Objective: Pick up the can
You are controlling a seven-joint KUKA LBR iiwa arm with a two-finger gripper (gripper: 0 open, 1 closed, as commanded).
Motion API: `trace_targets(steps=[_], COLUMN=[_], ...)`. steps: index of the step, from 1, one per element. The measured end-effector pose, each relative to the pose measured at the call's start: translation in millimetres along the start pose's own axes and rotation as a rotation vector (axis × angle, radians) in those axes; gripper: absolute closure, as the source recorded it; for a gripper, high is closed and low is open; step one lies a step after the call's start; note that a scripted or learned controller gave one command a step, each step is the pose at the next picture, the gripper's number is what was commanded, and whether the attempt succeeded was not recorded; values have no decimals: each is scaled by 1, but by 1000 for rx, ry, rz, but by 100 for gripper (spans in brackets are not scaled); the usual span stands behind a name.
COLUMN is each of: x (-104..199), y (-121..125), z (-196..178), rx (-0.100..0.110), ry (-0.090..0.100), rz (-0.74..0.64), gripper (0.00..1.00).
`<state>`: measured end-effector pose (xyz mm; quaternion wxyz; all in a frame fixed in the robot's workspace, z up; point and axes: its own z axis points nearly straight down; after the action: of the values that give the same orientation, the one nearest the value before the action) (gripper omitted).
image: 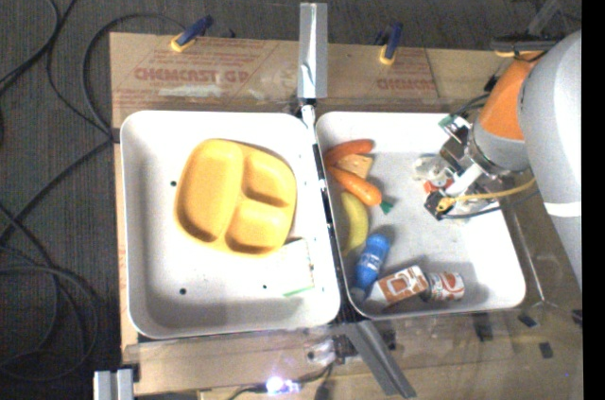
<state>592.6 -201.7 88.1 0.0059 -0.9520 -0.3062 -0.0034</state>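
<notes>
Not picked yet: the crushed red-and-white metal can [422, 286] lies on its side at the near edge of the right white bin [492, 242], next to a blue plastic bottle [371, 260]. The claw [442, 190] hovers well apart from it, nothing visible between its tips; can't tell whether it's apart or together. Approach, descent and grasp all remain.

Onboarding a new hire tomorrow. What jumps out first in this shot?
The big yellow divided tray in the left bin grabs the eye first. Next comes the clutter along the right bin's left and near sides: two orange carrot-like pieces, a blue bottle and the can lying on its side by the front wall. The grey and orange arm reaches in from the right, its pincer well apart from the can.
</notes>
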Motion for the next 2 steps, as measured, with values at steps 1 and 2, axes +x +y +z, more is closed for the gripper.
trace_targets(steps=[1,2], x=[-1,-1], y=[0,-1], z=[-4,-4], rx=[1,3], ry=[-8,-8], rz=[-3,-3], gripper=[100,0])
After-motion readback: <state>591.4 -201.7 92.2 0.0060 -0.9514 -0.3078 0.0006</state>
